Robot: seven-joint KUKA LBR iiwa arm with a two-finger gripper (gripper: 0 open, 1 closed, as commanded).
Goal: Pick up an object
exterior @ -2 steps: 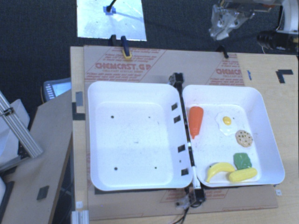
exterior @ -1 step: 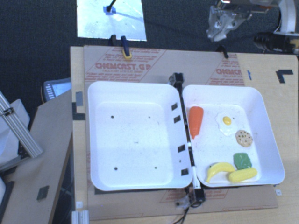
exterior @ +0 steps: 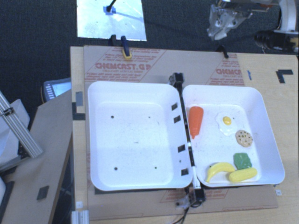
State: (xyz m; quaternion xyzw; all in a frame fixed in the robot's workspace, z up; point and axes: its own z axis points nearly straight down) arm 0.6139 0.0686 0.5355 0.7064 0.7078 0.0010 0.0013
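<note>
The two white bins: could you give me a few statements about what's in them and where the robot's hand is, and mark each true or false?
1. The carrot lies in the right bin, near the divider. True.
2. The fried egg sits in the left bin. False: it is in the right bin, beside the carrot.
3. The gripper hangs above the top edge of the bench, outside both bins. True.
4. The gripper holds the banana. False: the banana lies in the right bin.
5. The cookie lies between the fried egg and the green piece. True.
</note>
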